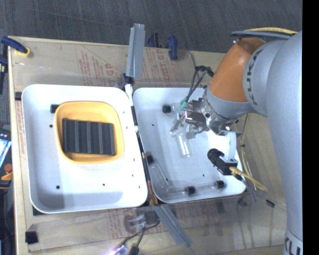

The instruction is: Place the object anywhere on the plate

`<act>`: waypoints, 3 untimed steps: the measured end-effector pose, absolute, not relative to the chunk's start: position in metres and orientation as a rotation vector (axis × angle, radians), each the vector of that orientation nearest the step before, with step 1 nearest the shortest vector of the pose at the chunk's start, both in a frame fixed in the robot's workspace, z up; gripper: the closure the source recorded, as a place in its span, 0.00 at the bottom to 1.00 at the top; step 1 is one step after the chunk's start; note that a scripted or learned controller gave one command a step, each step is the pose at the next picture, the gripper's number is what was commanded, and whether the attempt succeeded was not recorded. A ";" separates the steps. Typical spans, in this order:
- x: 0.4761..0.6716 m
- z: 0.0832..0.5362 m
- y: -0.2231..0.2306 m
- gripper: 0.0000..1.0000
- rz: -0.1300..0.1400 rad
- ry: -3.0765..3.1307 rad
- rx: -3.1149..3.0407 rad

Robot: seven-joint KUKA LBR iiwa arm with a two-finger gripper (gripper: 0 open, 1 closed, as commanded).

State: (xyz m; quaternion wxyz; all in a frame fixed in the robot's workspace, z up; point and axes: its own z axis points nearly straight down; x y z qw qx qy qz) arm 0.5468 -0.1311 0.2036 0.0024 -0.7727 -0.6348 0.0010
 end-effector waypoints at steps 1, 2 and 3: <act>0.572 0.208 -0.045 1.00 0.001 -2.044 -2.382; 0.597 0.234 0.047 1.00 0.004 -2.253 -2.185; 0.597 0.234 0.047 0.00 0.004 -2.252 -2.186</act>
